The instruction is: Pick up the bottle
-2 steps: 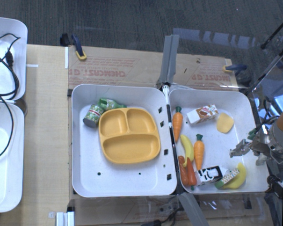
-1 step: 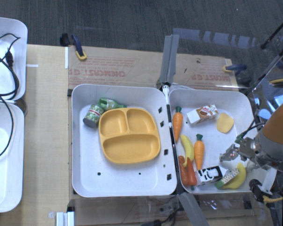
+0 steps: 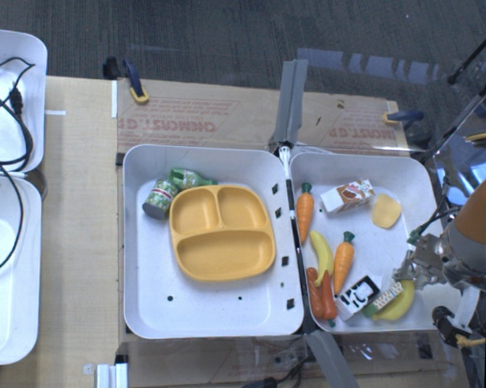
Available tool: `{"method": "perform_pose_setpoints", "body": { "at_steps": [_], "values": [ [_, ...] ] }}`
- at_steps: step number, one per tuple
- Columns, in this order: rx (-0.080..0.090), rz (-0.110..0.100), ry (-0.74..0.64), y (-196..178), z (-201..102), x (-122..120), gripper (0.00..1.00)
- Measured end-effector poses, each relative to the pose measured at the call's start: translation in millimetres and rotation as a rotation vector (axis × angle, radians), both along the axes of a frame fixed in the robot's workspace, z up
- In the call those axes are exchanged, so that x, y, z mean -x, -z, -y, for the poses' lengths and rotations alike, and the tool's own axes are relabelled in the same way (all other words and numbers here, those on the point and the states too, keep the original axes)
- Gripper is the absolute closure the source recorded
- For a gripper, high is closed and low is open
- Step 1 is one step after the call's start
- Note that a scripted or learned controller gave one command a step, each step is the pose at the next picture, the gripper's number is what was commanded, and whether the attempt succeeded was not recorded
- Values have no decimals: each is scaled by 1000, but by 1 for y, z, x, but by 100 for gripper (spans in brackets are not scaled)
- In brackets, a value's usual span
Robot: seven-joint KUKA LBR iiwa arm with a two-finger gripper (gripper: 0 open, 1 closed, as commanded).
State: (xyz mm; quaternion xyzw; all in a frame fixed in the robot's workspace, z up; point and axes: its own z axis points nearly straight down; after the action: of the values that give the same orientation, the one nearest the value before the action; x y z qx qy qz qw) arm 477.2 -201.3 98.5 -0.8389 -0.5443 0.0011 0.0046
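A green plastic bottle is seen lying in the left white bin, touching the yellow divided plate. The grey gripper is positioned over the right bin's edge, well apart; its state cannot be told.

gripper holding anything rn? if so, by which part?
Cannot tell. The gripper sits low at the right bin's right side, near the banana; nothing visible in it.
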Motion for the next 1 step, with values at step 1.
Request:
{"method": "perform_pose_setpoints", "body": {
  "at_steps": [1],
  "values": [
    [8,6,-153,-203,-74,-9,100]
  ]
}}
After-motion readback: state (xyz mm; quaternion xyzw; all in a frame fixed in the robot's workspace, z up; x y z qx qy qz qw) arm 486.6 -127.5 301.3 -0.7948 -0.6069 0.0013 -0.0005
